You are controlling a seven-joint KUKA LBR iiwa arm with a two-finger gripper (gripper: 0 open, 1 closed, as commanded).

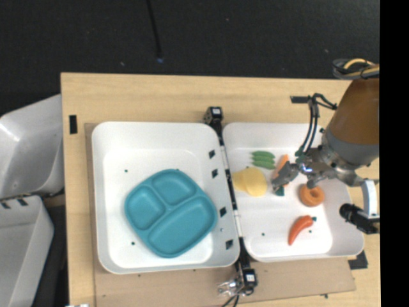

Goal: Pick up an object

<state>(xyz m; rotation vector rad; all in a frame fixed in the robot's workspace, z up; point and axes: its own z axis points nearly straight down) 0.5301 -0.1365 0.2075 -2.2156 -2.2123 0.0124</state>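
While the gripper (289, 175) hangs low in the right bin (281, 251), apparently open and holding nothing, a yellow toy (250, 181) lies at its nine o'clock; no pick is made yet.

A robot test bench in a lab is being shown rather than a home or kitchen. Two shallow white bins (102, 171) are being held side by side on a plain wooden board (160, 94), with small black clips (213, 114) fixed along their shared edge. Toy food (250, 181) and a blue divided plate (169, 212) are being kept in the bins. Cables (313, 123) are being carried along the arm (358, 117), and dark flooring is being seen around the board.
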